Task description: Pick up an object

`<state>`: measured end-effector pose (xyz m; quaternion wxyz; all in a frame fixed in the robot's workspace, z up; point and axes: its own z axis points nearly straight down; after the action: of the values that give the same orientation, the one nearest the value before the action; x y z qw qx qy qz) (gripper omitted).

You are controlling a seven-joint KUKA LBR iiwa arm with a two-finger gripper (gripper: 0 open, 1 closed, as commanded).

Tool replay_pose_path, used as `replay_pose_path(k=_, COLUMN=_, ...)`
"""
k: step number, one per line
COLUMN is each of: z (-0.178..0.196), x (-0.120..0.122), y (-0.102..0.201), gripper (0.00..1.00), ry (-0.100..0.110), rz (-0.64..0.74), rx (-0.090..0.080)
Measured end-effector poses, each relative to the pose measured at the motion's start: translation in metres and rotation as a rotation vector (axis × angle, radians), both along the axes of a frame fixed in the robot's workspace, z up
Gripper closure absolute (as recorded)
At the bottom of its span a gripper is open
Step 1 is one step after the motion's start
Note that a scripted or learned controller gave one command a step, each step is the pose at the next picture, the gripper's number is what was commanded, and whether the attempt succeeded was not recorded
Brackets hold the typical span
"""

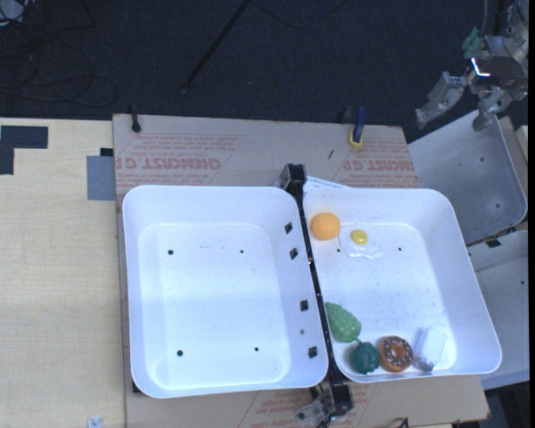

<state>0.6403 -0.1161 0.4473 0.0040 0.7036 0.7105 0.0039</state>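
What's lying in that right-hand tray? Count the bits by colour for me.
Orange: 1, a ball
Yellow and white: 1, a fried egg toy
Green: 2, a light green piece and a dark green lump
Brown: 1, a doughnut
White: 1, a small block
Total: 6

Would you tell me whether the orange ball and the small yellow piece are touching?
Apart. The camera view shows bare white bin floor between the orange ball and the small yellow piece.

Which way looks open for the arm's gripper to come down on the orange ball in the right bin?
Probably from above, yes: the orange ball lies uncovered near the right bin wall, apart from the fried egg. The gripper sits off beyond the bin.
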Motion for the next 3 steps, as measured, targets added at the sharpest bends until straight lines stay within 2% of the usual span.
replay_pose_path(k=1, z=0.097, x=0.001, y=0.065, gripper=0.0, ry=0.003, rz=-0.002, rx=0.001)
replay_pose_path(k=2, z=0.09, x=0.004, y=-0.033, gripper=0.0, ry=0.014, rz=-0.015, rx=-0.002)
replay_pose_path(k=3, z=0.09, x=-0.015, y=0.035, gripper=0.0, ry=0.015, rz=-0.005, rx=0.002)
